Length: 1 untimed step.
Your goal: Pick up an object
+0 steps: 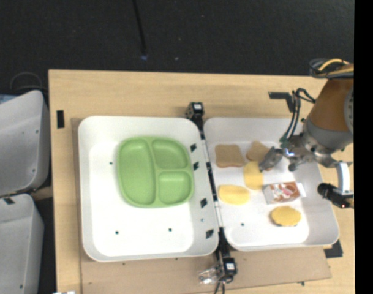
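The right white bin (321,234) holds several food pieces: a brown toast slice (229,155), a tan piece (257,149), a pale yellow piece (253,177), a yellow oval (234,194), a red-and-white packet (282,192) and a round golden piece (286,215). My gripper (271,159) hangs low over the bin's upper middle, between the tan piece and the pale yellow piece and just above the packet. Whether it touches any of them cannot be told. The grey arm with its orange band (330,106) comes in from the right.
The left white bin (100,225) carries a green divided plate (154,171) near its middle. A black clip (195,109) sits at the top of the seam between the bins, and another fitting (218,268) at the bottom. Cables (293,112) trail beside the wrist.
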Motion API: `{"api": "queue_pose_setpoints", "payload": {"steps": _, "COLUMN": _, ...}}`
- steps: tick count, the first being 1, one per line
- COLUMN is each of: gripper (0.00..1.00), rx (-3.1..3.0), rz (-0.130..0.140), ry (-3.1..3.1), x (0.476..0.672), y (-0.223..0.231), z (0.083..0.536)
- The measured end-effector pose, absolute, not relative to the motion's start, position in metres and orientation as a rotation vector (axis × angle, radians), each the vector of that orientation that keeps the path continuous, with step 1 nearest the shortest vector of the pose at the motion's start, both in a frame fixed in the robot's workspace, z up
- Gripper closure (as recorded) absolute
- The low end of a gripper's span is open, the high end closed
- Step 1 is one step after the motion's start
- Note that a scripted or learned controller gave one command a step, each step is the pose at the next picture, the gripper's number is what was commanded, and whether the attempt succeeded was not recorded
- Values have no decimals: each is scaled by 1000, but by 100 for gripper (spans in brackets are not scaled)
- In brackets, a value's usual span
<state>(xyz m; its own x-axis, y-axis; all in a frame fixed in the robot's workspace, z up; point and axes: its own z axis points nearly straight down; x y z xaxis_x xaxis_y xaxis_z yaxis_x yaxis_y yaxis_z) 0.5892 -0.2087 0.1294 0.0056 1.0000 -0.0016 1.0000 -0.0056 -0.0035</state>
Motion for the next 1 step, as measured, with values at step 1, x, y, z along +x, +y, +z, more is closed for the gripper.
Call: {"api": "queue_pose_setpoints", "payload": {"steps": 1, "gripper": 0, "rx": -2231, "rz": 4, "ry": -2214, "x": 589, "y": -210, "z": 100}}
